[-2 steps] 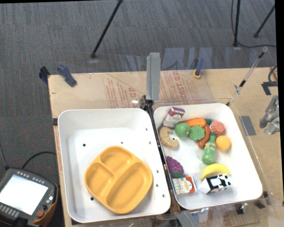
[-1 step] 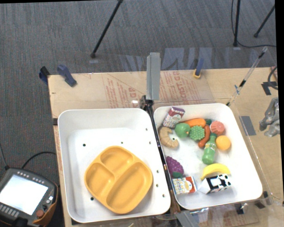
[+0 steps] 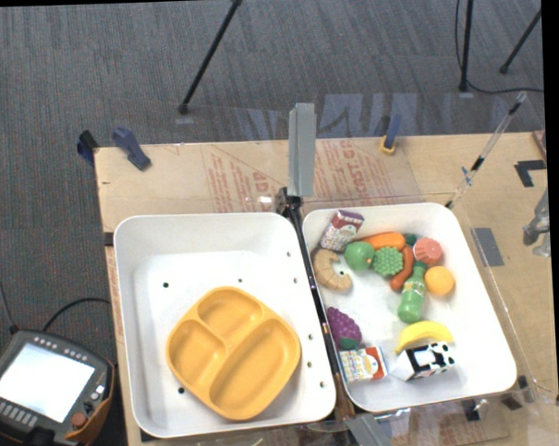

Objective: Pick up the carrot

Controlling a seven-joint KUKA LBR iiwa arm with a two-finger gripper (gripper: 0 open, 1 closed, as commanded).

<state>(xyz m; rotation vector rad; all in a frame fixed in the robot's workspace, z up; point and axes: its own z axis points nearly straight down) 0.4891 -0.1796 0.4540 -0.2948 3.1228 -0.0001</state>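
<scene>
The carrot (image 3: pixel 387 239) lies in the right bin (image 3: pixel 478 324), among toy foods.

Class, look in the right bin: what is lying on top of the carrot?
A bumpy green fruit overlaps the carrot and hides part of its lower edge. The orange body shows to either side, in the right bin.

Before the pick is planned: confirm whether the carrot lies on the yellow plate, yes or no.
No. The carrot lies in the right bin among the other toy foods, while the yellow plate sits in the left bin.
</scene>
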